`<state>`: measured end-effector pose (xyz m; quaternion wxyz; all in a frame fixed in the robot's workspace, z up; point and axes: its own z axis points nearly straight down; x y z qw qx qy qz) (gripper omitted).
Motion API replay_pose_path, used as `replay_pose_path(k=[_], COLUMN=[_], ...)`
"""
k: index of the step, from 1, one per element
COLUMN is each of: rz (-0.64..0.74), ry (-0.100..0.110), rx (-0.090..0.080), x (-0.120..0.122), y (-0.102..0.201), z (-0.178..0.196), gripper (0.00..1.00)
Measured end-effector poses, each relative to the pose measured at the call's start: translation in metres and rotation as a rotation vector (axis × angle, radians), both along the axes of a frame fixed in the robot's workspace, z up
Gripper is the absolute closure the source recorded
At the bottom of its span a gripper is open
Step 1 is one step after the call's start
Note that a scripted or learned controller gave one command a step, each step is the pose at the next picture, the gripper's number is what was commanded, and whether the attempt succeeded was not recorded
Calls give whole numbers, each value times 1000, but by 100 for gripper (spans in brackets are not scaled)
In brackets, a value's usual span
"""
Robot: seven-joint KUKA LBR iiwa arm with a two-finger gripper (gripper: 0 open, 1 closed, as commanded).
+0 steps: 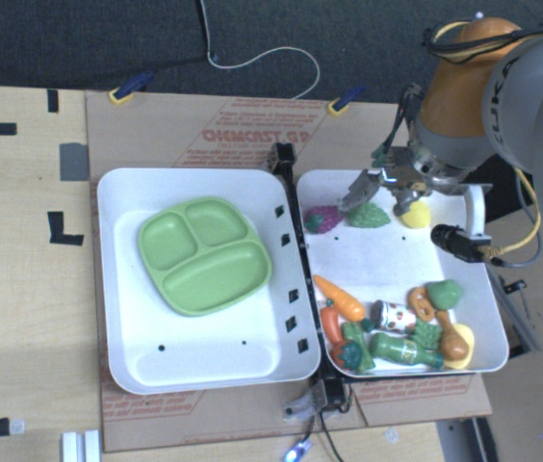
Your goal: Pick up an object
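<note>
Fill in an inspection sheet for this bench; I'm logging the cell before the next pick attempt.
Surface: cardboard-covered bench bearing two white bins.
Job's things: right bin holds toy foods: carrot, purple piece, green leafy piece, yellow piece, a pile at its near edge.
Clutter: green divided plate in left bin.
Grippers: gripper above the leafy piece, holding nothing visible.
Cables: white cable behind bench.
Surroundings: dark carpet.

cardboard sheet [243, 133] — red print, upside down | wording not legible

Wooden bench [21, 287], cardboard sheet [243, 133], dark carpet [79, 17] beyond.
</note>
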<state>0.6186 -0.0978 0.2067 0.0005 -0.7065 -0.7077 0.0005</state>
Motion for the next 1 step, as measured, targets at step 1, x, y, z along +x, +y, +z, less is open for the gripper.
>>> replay_pose_path(k=[1], rz=[2], ry=[0], rx=[0], x=[0], y=[1], z=[10], gripper=[100])
